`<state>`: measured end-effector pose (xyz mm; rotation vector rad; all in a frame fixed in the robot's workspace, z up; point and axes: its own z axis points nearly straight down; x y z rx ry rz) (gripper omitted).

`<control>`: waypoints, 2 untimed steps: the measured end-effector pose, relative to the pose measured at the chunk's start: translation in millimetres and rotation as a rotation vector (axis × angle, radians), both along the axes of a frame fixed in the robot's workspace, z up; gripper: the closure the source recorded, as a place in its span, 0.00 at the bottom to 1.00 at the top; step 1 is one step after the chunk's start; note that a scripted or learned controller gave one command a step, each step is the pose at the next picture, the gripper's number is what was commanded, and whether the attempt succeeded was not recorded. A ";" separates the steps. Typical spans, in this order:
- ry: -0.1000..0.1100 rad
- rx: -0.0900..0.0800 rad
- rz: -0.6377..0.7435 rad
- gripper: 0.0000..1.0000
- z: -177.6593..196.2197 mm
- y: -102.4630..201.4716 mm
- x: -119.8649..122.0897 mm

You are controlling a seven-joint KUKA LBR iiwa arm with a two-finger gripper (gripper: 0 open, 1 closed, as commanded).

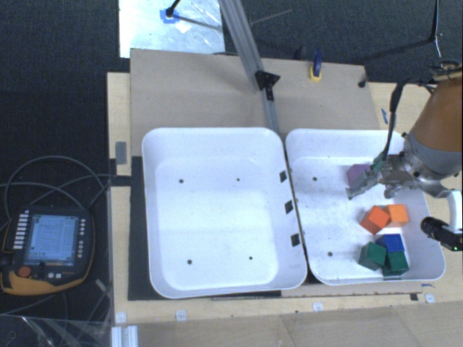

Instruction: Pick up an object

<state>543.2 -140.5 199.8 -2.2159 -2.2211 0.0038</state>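
A dull purple block (357, 173) sits just left of the gripper (365, 185); its finger state I cannot tell.

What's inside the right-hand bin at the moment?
The right bin holds a purple block by the pincer, two orange blocks, a blue block and two green blocks. The arm covers the bin's far right corner.
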 end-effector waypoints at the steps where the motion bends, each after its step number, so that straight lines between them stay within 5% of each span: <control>1: -0.001 0.000 0.001 0.00 -53.2 8.6 6.0; 2: -0.001 0.000 0.000 0.00 -105.4 9.0 5.4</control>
